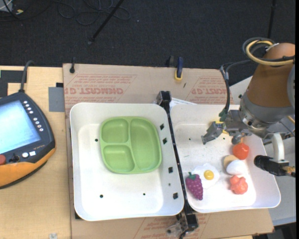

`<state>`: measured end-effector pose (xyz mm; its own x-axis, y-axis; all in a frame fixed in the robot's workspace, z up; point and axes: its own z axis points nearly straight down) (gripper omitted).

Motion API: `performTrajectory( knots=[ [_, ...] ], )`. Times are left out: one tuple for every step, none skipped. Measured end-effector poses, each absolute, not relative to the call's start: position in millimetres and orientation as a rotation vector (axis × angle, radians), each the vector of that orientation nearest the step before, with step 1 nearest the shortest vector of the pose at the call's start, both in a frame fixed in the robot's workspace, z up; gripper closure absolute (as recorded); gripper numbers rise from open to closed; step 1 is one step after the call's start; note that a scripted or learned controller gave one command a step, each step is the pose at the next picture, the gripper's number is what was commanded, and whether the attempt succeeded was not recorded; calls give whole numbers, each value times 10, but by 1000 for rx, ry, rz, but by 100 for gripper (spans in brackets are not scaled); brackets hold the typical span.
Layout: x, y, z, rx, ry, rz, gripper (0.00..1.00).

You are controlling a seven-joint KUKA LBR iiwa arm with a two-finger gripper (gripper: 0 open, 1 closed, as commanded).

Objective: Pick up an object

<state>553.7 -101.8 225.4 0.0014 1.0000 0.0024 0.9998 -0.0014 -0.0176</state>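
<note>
Two white bins on table. Left bin (84,193) holds green divided plate (130,145), bare floor around it. Right bin (269,195): grapes (195,184), egg (208,175), tomato (240,151), strawberry (238,183) crowd near-right corner; far-left floor open. Gripper (212,133) hovers there; jaws' state unclear.

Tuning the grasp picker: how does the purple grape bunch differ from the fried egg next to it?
The grape bunch is purple, bumpy and elongated; the fried egg is white with a yellow yolk, flat and roundish. The grapes lie nearer the bin's left wall, the egg further right. Both sit in the right bin, touching or nearly so, apart from the gripper.
</note>
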Motion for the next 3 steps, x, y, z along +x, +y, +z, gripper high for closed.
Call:
performTrajectory(
  knots=[
    [5562, -1020, 2327, -2218, -2219, 3, 0],
    [5515, -1016, 1689, -2215, -2216, 8, 0],
    [5418, -1055, 1112, -2216, -2215, 8, 0]
  ],
)
